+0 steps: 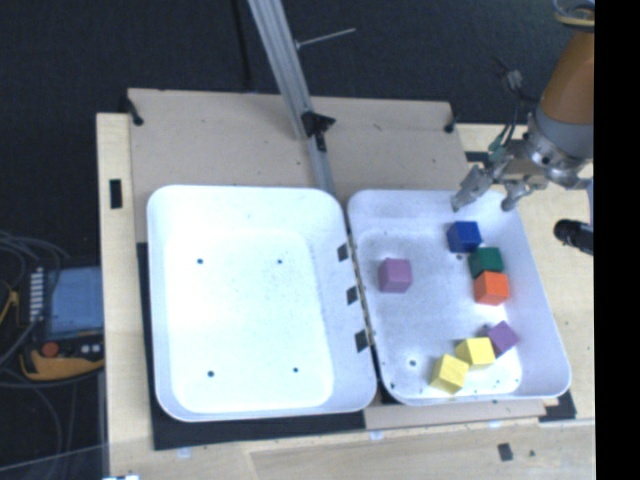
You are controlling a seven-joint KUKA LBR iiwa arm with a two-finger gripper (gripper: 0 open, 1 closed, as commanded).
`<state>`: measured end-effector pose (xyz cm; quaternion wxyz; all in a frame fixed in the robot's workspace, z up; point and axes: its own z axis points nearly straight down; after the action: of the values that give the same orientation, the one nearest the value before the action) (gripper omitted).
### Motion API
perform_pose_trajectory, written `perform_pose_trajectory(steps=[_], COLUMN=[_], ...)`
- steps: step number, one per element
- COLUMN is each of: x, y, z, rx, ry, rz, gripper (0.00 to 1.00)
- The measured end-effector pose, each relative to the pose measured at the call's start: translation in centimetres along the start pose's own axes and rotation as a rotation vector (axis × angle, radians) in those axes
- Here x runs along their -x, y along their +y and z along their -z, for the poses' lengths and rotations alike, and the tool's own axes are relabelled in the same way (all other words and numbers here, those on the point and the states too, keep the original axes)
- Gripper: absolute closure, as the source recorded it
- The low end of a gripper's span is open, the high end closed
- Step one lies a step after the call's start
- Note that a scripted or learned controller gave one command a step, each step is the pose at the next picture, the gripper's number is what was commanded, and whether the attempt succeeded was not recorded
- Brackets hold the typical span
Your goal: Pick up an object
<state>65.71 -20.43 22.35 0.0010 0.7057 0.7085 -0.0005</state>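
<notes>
Yellow cubes (463, 361) crowd the right bin's (420, 218) near edge; jaws (487, 196) spread apart, grasping nothing.

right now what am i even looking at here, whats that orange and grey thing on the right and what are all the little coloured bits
That is a robot arm, seen by one fixed camera looking down at a slant. At its tip is a two-finger pincer, open and holding nothing, hovering over the far edge of the right bin.

That bin holds small blocks: a blue cube, a green cube and an orange cube close together in a row, a lone purple cube nearer the middle, and two yellow cubes with a purple block near the front.

Beside it lies the left bin. The job is simply to pick one block up.
</notes>
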Motion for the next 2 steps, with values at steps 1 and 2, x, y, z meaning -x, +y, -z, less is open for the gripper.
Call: perform_pose_trajectory(steps=[1, 2], x=[0.0, -0.2], y=[0.0, 0.0], z=[0.0, -4.1], rx=[-0.001, -0.003], ry=[0.0, 0.001], rz=[0.003, 0.005], gripper=[0.0, 0.0])
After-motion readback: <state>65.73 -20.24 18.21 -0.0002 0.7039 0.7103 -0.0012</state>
